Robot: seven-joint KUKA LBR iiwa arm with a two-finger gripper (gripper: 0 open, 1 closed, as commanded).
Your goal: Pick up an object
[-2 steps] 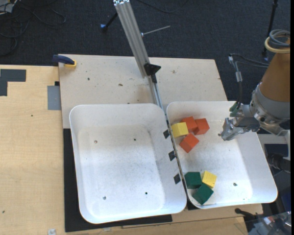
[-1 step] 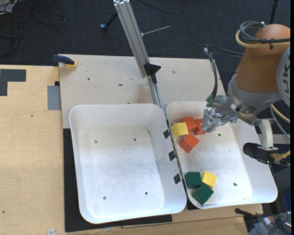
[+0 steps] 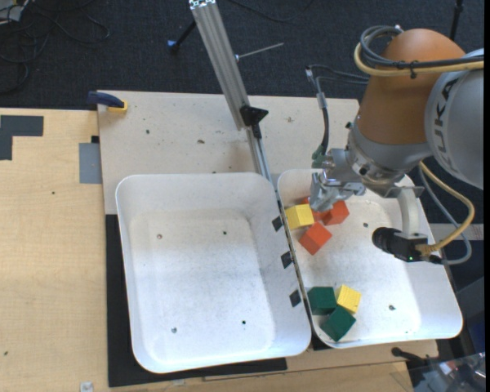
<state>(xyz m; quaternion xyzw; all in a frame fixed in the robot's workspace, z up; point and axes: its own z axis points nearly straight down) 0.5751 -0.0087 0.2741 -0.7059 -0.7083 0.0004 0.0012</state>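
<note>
Though left bin sits bare at 9 o'clock, blocks fill right bin. Yellow block and orange block at bin's 10 o'clock; red block just beside gripper. Green blocks plus second yellow block at 6 o'clock. Gripper low over red block; jaw opening and hold: cannot tell. Blocks look light, rigid, smooth; best taken across flat opposite faces.

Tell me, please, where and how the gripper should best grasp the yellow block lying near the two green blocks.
Probably from straight above, closing across the yellow block on its upper and right faces' free sides. It leans against the green blocks on its left and lower side, so fingers fit better along the open sides facing bare bin floor.
</note>
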